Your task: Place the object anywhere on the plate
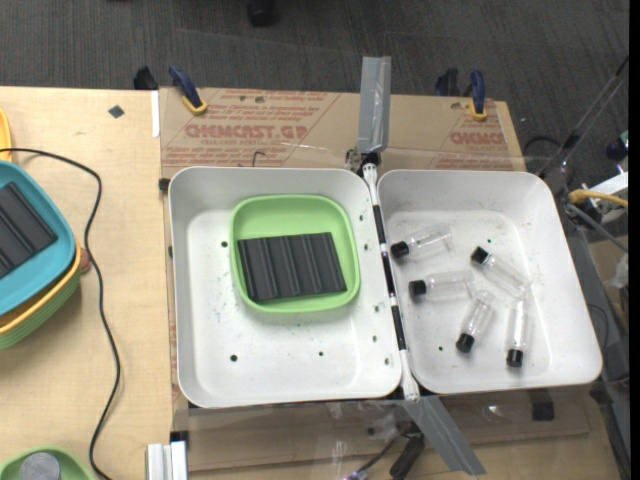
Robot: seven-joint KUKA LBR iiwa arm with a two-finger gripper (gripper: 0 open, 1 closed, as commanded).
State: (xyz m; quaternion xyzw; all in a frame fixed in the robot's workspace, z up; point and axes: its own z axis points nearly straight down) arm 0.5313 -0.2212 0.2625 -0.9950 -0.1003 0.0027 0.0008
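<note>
- The green plate (292, 209) sat in the left bin (200, 318), towards its rear half, level and square to the walls.
- A dark ribbed insert (292, 266) covered most of the plate's floor. Nothing else lay on the plate.
- The task's thing was judged to be one of five clear vials with black caps, all lying on their sides in the right bin (560, 268). Which of them was meant could not be told.
- Vial positions:
  - One vial (422, 241) was near the divider at the rear.
  - A second vial (440, 288) lay just in front of it.
  - A third vial (497, 268) lay mid-bin.
  - A fourth vial (475, 324) and a fifth vial (516, 334) lay side by side but apart, towards the front.
- All five were well apart from the plate, with the wall between the bins in the way.
- Whether the gripper's fingers were spread, pressed together or pinching anything could not be told.
- Progress, as a judgement: nothing was done yet. No vial was lifted, and none was on the plate.
- Left to do: pick one vial, carry it over the divider, and set it anywhere on the plate.
- The round vials seemed likely to roll, and the ribs of the insert might steady one.
</note>
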